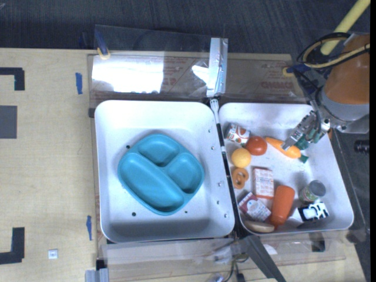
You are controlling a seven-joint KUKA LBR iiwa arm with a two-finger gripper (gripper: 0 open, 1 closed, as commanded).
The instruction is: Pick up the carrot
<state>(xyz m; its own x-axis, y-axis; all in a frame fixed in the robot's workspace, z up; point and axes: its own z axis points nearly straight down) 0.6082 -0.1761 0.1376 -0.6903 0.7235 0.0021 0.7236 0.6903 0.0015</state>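
Here gripper [303,135] directly over carrot [280,147] tip.

The arm [346,90] is mostly a rounded grey body with a broad orange band wrapped around it just above the wrist, the orange glossy and domed. Black cables [320,46] loop over its top beside a pale yellow tube [354,12] that runs off toward the upper corner, and a bit of blue shows where the cables gather. At its end sits the gripper [305,133], a small cluster of silver-grey metal parts with green touches and a dark underside.
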